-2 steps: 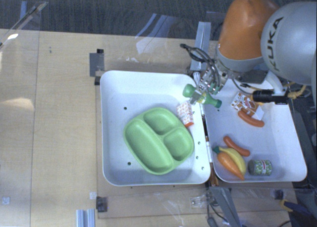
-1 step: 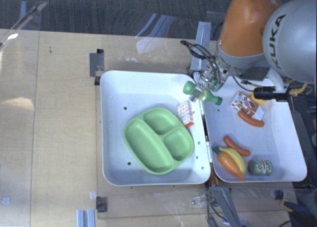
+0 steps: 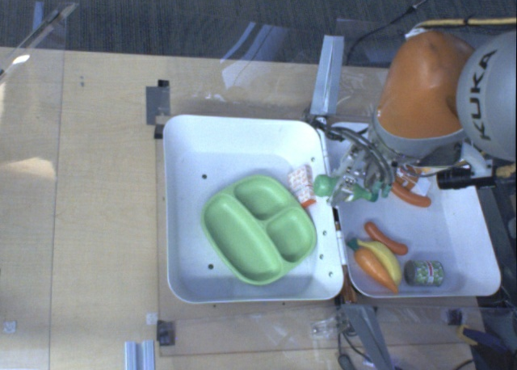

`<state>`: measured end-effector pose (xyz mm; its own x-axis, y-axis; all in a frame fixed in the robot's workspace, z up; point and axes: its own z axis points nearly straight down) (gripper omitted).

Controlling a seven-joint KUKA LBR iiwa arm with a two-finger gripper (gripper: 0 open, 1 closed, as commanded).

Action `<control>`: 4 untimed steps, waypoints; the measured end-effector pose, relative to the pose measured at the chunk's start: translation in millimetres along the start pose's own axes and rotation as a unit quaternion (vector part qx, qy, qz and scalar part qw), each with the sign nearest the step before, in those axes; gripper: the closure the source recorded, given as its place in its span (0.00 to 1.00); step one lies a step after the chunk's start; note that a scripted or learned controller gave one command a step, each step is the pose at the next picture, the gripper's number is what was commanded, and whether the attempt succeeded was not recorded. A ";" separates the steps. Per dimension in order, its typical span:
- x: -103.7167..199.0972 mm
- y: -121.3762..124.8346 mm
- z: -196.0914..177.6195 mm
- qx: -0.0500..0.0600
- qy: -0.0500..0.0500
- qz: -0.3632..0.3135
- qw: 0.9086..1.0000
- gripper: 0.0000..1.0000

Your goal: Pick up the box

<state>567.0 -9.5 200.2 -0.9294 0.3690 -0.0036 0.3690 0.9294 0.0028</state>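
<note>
Two white bins sit side by side on the wooden table (image 3: 81, 199). Just right of the green tray (image 3: 258, 229) in the left bin (image 3: 182, 199), the box (image 3: 301, 183) leans at that bin's right wall. Right of the tray, the pincer (image 3: 355, 187) hangs over the walls between the bins; its opening I can't make out.

The arm (image 3: 464, 90) is a thick, rounded machine in pale grey, with a large glossy orange band bulging above the wrist. Dark capital letters spelling KUKA run down the grey shell on its right side. Below the orange part sits a darker grey ring. Thin black cables loop around the gripper (image 3: 355, 187), a small cluster of metal and dark parts.
</note>
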 end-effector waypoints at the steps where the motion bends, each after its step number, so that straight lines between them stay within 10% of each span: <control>1: -48.9 5.4 -5.9 -0.001 -0.002 -0.002 1.000 1.00; 2: -68.6 61.8 14.5 -0.001 -0.001 0.081 0.997 1.00; 3: 16.9 20.2 15.2 -0.001 -0.001 -0.015 1.000 1.00; 4: -47.7 7.1 15.3 -0.001 -0.002 -0.023 1.000 1.00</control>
<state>614.1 -20.5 185.1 -0.9457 0.3251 -0.0074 0.3250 0.9457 0.0036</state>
